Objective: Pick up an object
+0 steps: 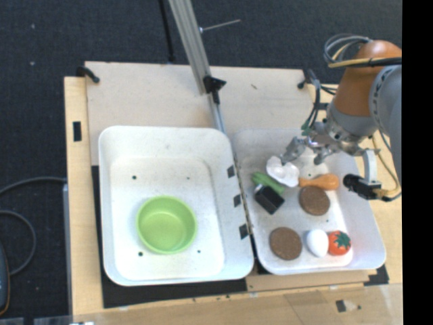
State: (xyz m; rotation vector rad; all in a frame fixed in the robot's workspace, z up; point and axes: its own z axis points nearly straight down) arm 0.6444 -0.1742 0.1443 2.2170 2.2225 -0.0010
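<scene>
I see the pincer (308, 147) poised over the far part of the right bin (362, 225), at the end of the grey arm (358, 90) with its orange band. Its two fingers look spread apart, tips pointing down and toward the left, with nothing between them.

Just beside the fingertips, nearer to me, lies a white crumpled object (283, 171). I judge it the likeliest target: it looks soft and light, so it should squash under a pinch, and I would close across its bulging middle instead of a loose edge. Touching its left side is a green stalk-like piece (262, 179), and just below that sits a small black block (269, 199), stiff-looking with flat sides that would suit a grip.

To the right of the white object lies an orange carrot-shaped toy (321, 181), slim and probably smooth, best taken across its middle. Below it rests a flat brown disc (314, 200); a second brown disc (285, 243) lies toward the near edge. Both sit low and would be hard to get fingers around. Beside the second disc are a white egg (316, 242), rounded and likely slippery, and a red strawberry-like toy (339, 242).

The left bin (122, 154) holds a green bowl (166, 224), well apart from the pincer. Both bins sit on the tan worktop (142, 93).
</scene>
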